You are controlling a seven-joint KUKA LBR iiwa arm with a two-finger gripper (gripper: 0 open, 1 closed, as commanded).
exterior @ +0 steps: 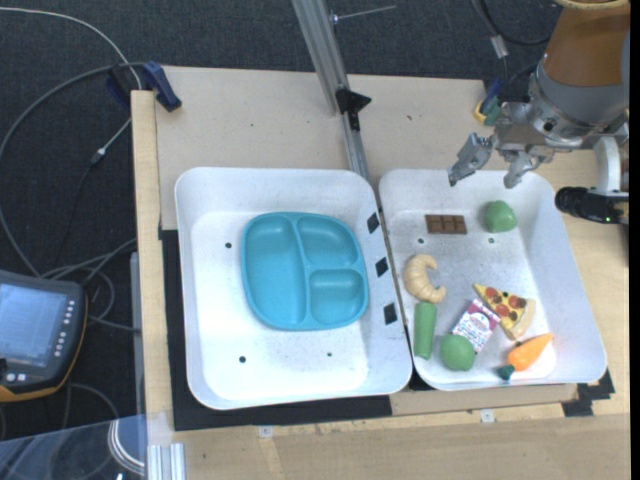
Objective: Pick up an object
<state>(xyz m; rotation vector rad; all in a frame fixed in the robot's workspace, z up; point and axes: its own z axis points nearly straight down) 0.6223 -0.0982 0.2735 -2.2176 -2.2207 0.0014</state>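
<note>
Floor: dark carpet (pixel 230 18), visible above and to the left of the bench.
Bench: pale wooden top (pixel 250 118), with a black mat (pixel 185 388) lying under the two bins.
Post: a metal rail (pixel 320 38) slants down from the top edge to the gap between the bins.
Cables: thin light cables (pixel 60 78) loop across the carpet at left.
Clamp: a blue clamp (pixel 160 83) sits at the bench's far left corner.
Handheld screen: a control pendant (pixel 35 333) with an orange edge lies on the floor at left.
Light: even, with soft shadows.
</note>
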